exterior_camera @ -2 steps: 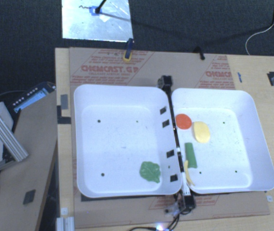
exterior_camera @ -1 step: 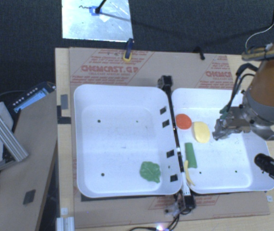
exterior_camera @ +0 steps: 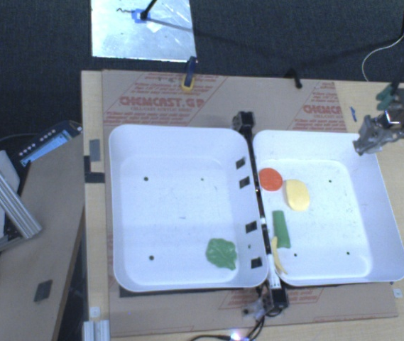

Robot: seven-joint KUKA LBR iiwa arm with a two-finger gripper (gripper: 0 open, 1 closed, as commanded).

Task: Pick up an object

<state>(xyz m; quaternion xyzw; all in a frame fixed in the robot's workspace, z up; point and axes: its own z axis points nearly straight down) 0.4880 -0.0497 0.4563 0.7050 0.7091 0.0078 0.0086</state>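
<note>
Now hand [exterior_camera: 367,145] at right bin [exterior_camera: 383,190] far rim; open/closed: can't tell.

The right bin [exterior_camera: 372,212] lay open across its right half; 4 items, a red disc [exterior_camera: 270,180], yellow piece [exterior_camera: 297,195], green stick [exterior_camera: 281,229] and yellow strip [exterior_camera: 277,256], crowded its left side. The left bin [exterior_camera: 152,155] held 1 green lump [exterior_camera: 221,253] near its front.

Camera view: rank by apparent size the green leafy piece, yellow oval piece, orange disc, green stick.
Largest to smallest:
1. green leafy piece
2. yellow oval piece
3. orange disc and green stick, too close to rank: the disc is wider, the stick longer.
</note>
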